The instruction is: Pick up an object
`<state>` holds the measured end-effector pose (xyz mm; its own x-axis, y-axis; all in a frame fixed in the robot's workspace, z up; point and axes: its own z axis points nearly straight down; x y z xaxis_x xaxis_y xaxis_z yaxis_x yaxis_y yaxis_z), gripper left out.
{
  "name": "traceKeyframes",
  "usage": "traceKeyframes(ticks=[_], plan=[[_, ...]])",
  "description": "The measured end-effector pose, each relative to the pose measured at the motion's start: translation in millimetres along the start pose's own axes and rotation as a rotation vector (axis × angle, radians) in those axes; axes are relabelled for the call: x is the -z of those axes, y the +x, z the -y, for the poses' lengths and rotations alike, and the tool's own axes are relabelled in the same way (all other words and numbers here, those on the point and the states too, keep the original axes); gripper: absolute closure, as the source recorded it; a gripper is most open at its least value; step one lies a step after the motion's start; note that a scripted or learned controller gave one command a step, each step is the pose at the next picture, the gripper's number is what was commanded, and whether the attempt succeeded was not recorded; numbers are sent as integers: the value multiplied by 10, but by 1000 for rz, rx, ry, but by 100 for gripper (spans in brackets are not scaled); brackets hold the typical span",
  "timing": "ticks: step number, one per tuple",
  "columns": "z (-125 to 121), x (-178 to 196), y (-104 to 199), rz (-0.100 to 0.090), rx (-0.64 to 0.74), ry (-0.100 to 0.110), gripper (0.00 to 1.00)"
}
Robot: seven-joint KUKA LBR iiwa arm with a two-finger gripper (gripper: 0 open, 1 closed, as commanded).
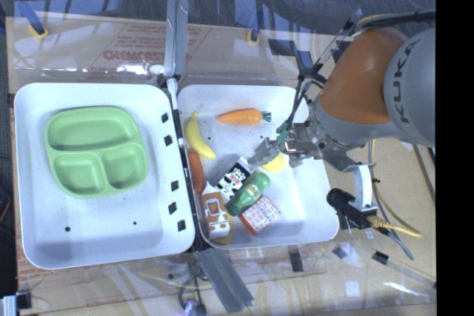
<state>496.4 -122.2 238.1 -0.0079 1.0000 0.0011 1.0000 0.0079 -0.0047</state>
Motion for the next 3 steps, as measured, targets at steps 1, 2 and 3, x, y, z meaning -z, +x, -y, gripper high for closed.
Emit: traceKeyframes(ticks=[1, 2, 3], plan=[[-6, 96, 4, 1, 6, 2, 100], [-234, -333, -233, 1, 14, 1, 100], [-235, -332, -234, 1, 13, 0, 0]])
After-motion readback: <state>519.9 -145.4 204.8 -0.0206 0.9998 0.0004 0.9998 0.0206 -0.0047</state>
